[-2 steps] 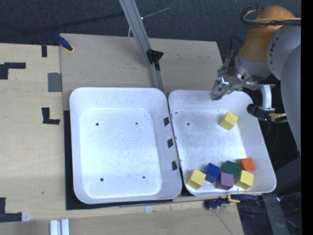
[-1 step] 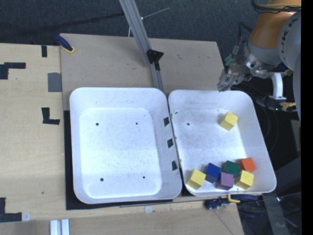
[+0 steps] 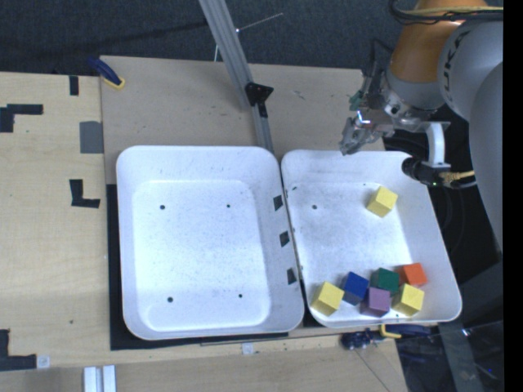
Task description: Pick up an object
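Observation:
My gripper [image 3: 353, 141] hangs over the far rim of the right bin [image 3: 343, 243], with nothing visible between its tips. A yellow cube [image 3: 381, 202] lies alone in the right bin, below and right of the gripper. Along the bin's near edge sits a cluster of cubes: yellow [image 3: 328, 298], blue [image 3: 355, 287], purple [image 3: 378, 300], green [image 3: 385, 281], yellow [image 3: 410, 300] and orange [image 3: 414, 274].
The left bin [image 3: 200, 243] sits beside the right one. A slanted metal rail [image 3: 233, 43] with a black clamp runs down to the bins' shared far corner. The arm's orange band [image 3: 437, 23] and grey body stand at the right.

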Controlling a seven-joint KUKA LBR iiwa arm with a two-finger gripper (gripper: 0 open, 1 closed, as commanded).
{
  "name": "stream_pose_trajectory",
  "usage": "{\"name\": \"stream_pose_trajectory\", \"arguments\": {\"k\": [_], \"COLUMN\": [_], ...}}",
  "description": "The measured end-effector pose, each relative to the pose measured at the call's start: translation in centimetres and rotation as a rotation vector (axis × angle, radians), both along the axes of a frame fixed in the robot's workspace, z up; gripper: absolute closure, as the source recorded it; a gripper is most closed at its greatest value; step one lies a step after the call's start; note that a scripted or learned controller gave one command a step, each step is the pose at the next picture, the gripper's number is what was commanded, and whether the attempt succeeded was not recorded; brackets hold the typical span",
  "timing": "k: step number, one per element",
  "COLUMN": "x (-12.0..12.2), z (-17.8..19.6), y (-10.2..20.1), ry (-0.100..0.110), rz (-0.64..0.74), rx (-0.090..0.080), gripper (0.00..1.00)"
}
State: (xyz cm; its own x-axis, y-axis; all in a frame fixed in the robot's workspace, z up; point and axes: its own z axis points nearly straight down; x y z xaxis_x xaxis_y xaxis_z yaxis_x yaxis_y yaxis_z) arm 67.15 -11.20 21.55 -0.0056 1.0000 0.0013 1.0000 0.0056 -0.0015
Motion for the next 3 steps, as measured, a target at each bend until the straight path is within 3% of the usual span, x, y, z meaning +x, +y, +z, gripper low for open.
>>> {"name": "stream_pose_trajectory", "arguments": {"k": [2,3], "x": [-1.5,-1.7], "z": [-0.5,1.3], "y": [12.2,18.1], "ry": [0.001,-0.002], "rz": [0.003,0.003], "rx": [0.001,0.001], "gripper": [1.0,1.0]}}
